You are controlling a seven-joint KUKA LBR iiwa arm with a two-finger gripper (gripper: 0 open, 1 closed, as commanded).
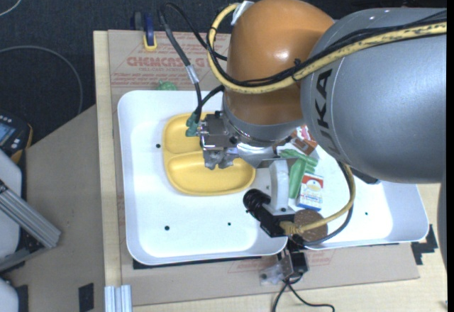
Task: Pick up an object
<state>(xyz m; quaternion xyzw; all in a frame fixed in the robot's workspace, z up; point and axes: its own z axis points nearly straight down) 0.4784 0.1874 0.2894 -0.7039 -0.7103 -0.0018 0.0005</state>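
The arm's wrist hangs low over a yellow dish (206, 174) in the left bin (142, 183), and I cannot tell how the jaws stand. The cardboard (113, 76) beneath reads "CHEMCAS"; a small red-and-white carton (311, 192) lies in the right bin (397, 222), its print too small to read.

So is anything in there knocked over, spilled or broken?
Nothing looks spilled or broken. The yellow dish sits flat in the left bin, partly under the arm. Small packets lie in a loose jumble by the bins' shared edge, which seems normal clutter rather than a mishap.
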